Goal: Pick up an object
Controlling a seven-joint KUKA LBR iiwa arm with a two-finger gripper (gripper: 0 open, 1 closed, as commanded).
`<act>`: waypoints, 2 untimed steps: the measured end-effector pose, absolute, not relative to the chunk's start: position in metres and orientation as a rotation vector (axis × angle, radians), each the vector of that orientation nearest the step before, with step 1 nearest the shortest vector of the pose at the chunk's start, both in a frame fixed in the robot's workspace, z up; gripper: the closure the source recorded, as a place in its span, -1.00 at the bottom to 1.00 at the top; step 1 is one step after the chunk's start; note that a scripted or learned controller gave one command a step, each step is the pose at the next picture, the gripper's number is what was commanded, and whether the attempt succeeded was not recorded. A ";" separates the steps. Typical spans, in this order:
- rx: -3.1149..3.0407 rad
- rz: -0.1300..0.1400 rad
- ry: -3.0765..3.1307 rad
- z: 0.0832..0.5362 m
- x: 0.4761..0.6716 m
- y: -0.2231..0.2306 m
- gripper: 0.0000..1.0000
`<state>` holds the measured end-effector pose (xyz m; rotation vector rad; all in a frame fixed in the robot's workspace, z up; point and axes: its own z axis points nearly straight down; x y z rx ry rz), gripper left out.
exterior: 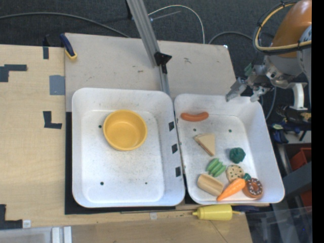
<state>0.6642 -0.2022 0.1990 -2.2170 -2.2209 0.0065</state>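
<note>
Robot lab: bench (pixel 30 135), cables (pixel 177 9)

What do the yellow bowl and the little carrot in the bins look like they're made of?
The yellow bowl looks like moulded plastic: one even colour, smooth, softly matte, with a thick rounded rim. The carrot also looks like plastic toy food: flat uniform orange, a smooth surface and a simple green tip. The view is too coarse to rule out rubber or painted wood for either.

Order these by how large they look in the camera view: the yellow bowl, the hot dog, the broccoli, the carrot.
1. Yellow bowl, clearly largest.
2. Carrot and hot dog look about equally long; I cannot rank them.
3. Broccoli, smallest.
</note>
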 end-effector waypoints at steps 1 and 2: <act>-2.217 0.007 -2.221 0.152 0.667 -0.207 -1.00; -2.215 0.008 -2.221 0.102 0.661 -0.205 -1.00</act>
